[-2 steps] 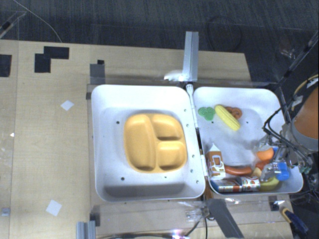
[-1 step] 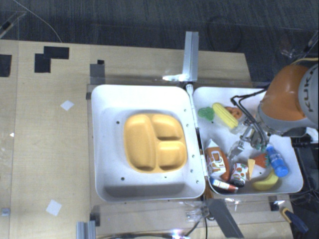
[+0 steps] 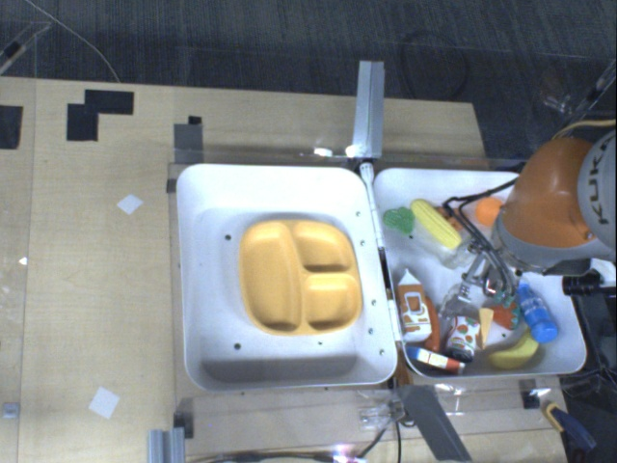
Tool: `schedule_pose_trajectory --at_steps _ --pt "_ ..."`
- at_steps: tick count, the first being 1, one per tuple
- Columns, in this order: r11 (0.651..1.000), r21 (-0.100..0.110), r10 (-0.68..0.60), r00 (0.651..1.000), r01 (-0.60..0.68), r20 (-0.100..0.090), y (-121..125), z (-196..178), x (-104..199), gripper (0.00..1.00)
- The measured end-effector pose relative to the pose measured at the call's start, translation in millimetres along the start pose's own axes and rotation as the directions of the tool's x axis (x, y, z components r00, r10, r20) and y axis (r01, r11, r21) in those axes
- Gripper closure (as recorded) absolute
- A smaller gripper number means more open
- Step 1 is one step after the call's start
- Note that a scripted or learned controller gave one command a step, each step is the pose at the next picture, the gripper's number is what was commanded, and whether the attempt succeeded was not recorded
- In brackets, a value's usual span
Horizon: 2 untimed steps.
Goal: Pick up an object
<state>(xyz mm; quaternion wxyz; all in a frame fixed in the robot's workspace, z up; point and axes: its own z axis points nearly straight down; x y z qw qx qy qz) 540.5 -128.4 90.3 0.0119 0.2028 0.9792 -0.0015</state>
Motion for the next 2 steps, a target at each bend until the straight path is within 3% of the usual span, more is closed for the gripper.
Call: schedule_pose_trajectory --at_steps 1,2 --pt "0.986 -0.003 -0.164 0.986 0.164 -0.020 11.2 -31.2 8.1 0.00" --pt "0.957 -0.005 -0.290 0.957 0.290 -0.017 52.6 -32.2 -25.0 0.00"
